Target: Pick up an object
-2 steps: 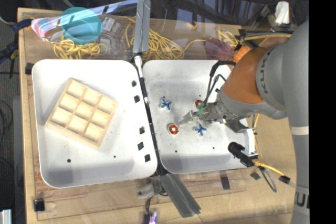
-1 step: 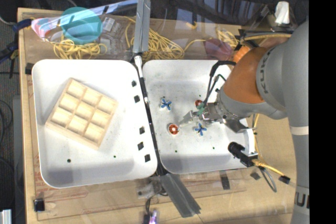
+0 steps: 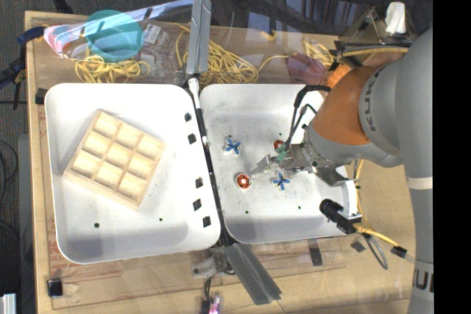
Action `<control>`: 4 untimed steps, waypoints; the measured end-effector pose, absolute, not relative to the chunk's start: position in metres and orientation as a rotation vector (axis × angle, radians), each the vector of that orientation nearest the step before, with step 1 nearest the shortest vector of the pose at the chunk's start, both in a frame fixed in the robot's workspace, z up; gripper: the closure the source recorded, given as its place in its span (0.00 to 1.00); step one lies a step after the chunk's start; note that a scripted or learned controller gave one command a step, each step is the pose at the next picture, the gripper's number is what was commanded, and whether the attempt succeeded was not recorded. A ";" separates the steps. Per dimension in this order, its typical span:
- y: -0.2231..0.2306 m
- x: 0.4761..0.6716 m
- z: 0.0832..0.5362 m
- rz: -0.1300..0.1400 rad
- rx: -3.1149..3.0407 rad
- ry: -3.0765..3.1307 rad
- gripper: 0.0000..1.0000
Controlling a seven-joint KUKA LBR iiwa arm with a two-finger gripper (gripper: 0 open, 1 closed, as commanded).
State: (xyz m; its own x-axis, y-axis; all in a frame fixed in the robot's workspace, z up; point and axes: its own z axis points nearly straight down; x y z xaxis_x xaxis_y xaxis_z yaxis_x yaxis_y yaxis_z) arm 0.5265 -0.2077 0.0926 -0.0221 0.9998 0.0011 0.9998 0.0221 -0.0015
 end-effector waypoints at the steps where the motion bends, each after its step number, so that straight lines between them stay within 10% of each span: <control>1: -0.207 0.527 0.103 0.001 -2.189 -2.250 1.00; 2: -0.207 0.527 0.103 0.002 -2.188 -2.251 0.00; 3: -0.193 0.617 0.095 -0.005 -2.151 -2.297 0.00; 4: -0.209 0.620 0.096 -0.004 -2.134 -2.314 0.00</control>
State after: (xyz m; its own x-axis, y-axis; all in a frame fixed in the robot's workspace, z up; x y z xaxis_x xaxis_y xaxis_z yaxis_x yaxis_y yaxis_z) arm 0.6199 -0.2087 0.0962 -0.0808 0.9967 -0.0026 0.9967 0.0808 0.0057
